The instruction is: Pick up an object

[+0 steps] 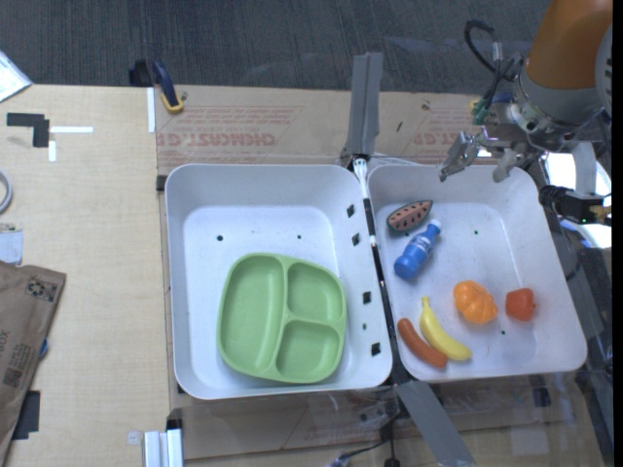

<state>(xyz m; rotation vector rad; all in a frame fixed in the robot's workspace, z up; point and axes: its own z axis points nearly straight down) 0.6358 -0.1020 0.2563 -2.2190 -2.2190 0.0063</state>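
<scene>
Hand: the hand point(484, 160) sat up by the far rim of the right bin point(545, 358), two fingers point(456, 161) spread pretty wide and nothing between them, so it wasn't gripping or touching any of the toys.
Arm: the arm point(569, 42) came in from the upper right corner, orange band showing above the grey wrist, cables looped off the side, wrist angled down and left toward the bin's back wall.
Right bin stuff: a brown shell-looking thing point(409, 215) near the back left, with a blue bottle point(416, 252) just beside it and tilted; an orange pepper-ish toy point(475, 302) more in the middle; a small red piece point(521, 304) near it on the right; a yellow banana point(444, 333) touching a red sausage point(421, 344) at the front left.
Closest to the hand: the shell thing and the bottle, though both were well apart from the fingers.
Left bin: the left bin point(195, 212) had a green divided tray point(283, 318) lying flat, three compartments.
Worktop: the worktop point(88, 193) was pale wood with cardboard under the far side of the bins.
</scene>
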